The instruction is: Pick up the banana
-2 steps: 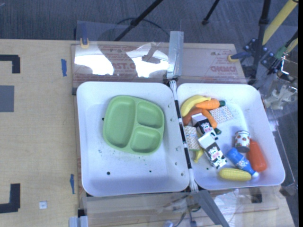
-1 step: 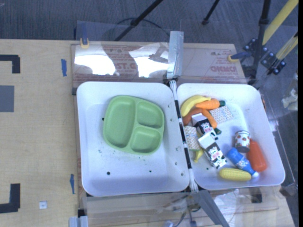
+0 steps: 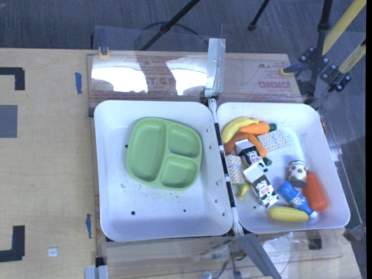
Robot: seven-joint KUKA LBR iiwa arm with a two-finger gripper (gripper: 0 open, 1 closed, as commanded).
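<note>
Nearest us, the front edge of the wooden bench (image 3: pixel 46 237) is showing, with black corner marks and bits of blue tape (image 3: pixel 78 83) on its left part. Moving rightward, we are looking at the left bin (image 3: pixel 107 214), where a green divided plate (image 3: pixel 164 153) is lying near the middle, with a few dark specks around it. Behind both bins a clear sheet (image 3: pixel 151 74) is catching glare; reddish lettering is showing through it, but we are finding it too faint and turned about to read.

Past the divider, the right bin (image 3: pixel 340 214) is holding a heap of toy food. The banana (image 3: pixel 232 128) is lying in that bin's far left corner, close beside the divider, with a carrot (image 3: pixel 257 128) resting against it. Below them black-and-white cartons (image 3: pixel 264 192) are lying tumbled; their labels are too small for us to read. Further right we are seeing a corn cob (image 3: pixel 289 214) at the near wall, a blue packet (image 3: pixel 293 195), a small tin (image 3: pixel 297 171) and an orange-red piece (image 3: pixel 315 192).

We cannot tell whether the gripper is released or clenched.
</note>
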